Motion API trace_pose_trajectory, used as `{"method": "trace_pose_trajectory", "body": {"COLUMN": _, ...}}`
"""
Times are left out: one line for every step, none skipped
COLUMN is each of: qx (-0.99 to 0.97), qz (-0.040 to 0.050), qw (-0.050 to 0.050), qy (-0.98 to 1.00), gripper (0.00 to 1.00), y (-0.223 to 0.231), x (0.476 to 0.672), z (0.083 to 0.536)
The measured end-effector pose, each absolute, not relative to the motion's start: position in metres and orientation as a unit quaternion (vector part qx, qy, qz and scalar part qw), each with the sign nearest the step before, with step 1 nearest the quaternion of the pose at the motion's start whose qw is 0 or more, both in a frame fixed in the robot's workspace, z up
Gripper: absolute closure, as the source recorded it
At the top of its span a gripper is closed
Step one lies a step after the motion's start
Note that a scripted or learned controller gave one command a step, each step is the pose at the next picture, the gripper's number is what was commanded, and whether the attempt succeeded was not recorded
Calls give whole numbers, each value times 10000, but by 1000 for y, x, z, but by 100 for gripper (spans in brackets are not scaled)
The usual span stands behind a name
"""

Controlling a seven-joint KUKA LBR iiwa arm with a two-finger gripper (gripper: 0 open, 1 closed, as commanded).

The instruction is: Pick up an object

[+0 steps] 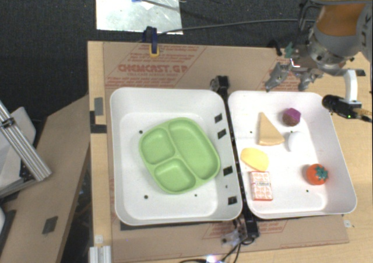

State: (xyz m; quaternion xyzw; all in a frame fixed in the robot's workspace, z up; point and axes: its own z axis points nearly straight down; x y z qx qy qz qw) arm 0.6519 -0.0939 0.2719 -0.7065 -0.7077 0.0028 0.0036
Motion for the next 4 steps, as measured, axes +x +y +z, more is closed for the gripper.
{"method": "trace_pose_trajectory", "body": {"qx": -7059, "qz": -7, "qw": -7, "qy": -7083, "gripper": 0, "y": -94, "x": 654, "z": 279}}
{"method": "trace_pose_trajectory", "body": {"qx": -7064, "qz": 3, "qw": -2, "qy": -7078, "gripper": 0, "y": -93, "x": 651, "z": 237}}
{"method": "trace_pose_trajectory", "body": {"qx": -7067, "qz": 8, "qw": 4, "qy": -7075, "gripper": 0, "y": -97, "x": 660, "z": 184}}
{"method": "trace_pose_trajectory", "body": {"qx": -7068, "qz": 7, "qw": 3, "qy": -7074, "gripper": 0, "y": -104, "x": 655, "z": 138}}
